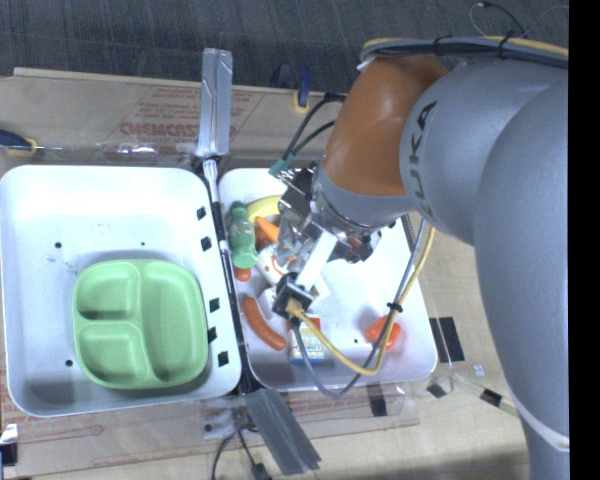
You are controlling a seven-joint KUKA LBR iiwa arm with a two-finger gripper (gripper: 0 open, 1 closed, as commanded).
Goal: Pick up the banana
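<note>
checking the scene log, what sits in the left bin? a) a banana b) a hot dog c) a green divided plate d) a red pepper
c: the green plate with three compartments lies in the left bin, while the banana and the other food lie in the right bin under the arm.

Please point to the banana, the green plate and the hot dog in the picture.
banana (pixel 264 207): camera view, on its yellow part beside the arm.
green plate (pixel 140 322): camera view, on the ridge between its compartments.
hot dog (pixel 261 326): camera view, on its middle.
</note>
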